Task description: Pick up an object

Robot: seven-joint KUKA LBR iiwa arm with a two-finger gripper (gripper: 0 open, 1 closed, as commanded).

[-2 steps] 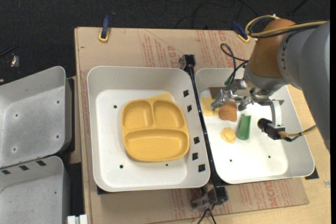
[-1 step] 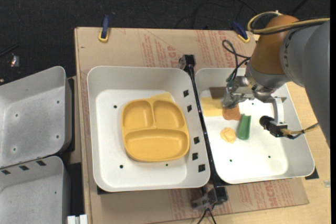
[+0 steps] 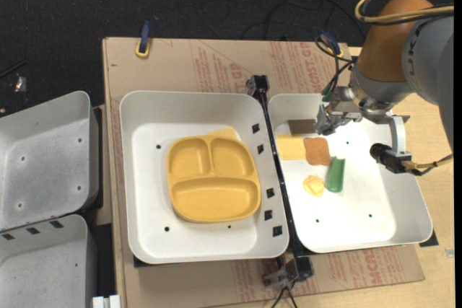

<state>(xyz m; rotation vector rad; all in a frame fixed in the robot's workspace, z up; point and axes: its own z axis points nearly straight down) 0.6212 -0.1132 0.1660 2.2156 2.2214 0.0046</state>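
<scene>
Cardboard-topped worktop carries 2 white bins; right bin holds 4 small pieces. Gripper hangs at 12 o'clock of the brown block; its closure you cannot tell. Block likely light and stiff: take it across the short sides, clear of the green cylinder at 5 o'clock.

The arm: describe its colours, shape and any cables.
The arm is grey and rounded, with an orange band above the wrist. A thin pale cable loops over that band. The end effector is a small dark-and-metal assembly.
</scene>
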